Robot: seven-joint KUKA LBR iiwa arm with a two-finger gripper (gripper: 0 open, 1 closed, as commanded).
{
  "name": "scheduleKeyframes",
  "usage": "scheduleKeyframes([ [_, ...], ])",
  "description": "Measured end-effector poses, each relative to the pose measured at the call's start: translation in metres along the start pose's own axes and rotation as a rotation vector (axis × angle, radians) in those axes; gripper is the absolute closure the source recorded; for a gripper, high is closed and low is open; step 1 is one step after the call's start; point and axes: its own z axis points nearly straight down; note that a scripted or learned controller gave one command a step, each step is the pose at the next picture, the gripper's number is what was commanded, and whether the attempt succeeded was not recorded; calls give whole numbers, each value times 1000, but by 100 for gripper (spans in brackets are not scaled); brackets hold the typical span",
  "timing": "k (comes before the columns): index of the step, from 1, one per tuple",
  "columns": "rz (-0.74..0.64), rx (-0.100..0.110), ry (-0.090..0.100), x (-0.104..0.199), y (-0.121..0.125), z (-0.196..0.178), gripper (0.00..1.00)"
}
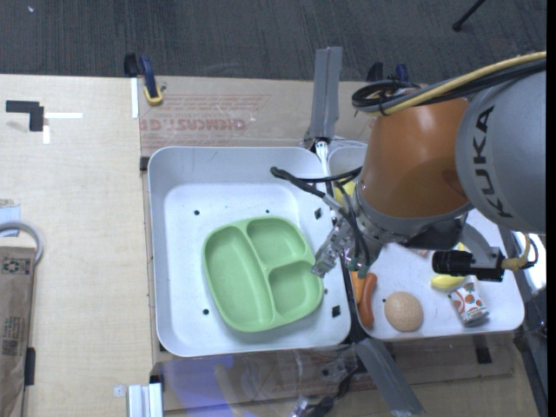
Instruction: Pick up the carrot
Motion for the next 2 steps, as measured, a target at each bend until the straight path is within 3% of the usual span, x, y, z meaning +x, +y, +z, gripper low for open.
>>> scheduleKeyframes([
  [1, 42, -2, -3, -22, -34, -90, 100],
  [2, 30, -2, -4, -59, -92, -120, 100],
])
